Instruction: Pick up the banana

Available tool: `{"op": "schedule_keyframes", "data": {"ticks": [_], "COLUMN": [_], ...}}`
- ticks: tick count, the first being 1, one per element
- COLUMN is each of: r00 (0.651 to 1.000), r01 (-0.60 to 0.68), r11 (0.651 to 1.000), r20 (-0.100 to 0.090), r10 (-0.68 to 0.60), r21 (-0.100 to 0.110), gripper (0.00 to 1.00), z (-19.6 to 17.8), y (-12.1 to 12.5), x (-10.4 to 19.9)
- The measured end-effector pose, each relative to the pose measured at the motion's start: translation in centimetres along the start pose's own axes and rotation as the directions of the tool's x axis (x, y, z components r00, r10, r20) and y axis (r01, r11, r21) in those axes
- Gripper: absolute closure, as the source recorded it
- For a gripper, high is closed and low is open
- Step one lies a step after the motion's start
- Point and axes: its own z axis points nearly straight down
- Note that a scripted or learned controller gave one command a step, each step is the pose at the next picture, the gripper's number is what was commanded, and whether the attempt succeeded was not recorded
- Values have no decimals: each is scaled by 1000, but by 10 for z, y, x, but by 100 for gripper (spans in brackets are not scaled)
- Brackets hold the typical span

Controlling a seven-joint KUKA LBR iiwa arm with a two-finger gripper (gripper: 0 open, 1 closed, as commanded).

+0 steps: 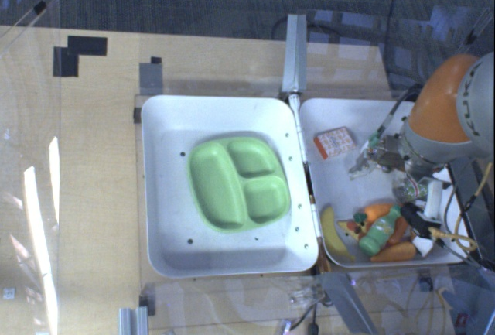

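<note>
Curved yellow banana (334, 233) is seen in right white bin (340, 175), front-left corner, beside toy pile. Metal two-finger gripper (370, 158) hovers w/ nothing held; grip state can't be told. Risk: neighbouring toys may be grabbed instead.

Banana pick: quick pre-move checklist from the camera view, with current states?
1. Banana located: ok, at the near left edge of the right bin.
2. Banana exposed: not ok, toys crowd its right side and hide part of it.
3. Gripper over the banana: not ok, it sits farther back in that bin, beyond the pile.
4. Gripper carrying nothing: cannot tell.
5. Small box out of the way: ok, it lies at the far side of the bin, apart from the banana.
6. Left bin: ok, green plate uninvolved.
</note>
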Motion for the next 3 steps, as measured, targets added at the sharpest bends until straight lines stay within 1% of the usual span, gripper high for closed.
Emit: {"op": "schedule_keyframes", "data": {"ticks": [1,2,3], "r00": [999,1000,996], "r01": [46,16,89], "r11": [999,1000,996], "r20": [0,1,0], "r10": [-46,-16,-89], "r21": [6,8,8], "gripper": [0,0,0], "z": [-116,-72,-72], "y": [-64,-95,-84], "x": [79,120,71]}}
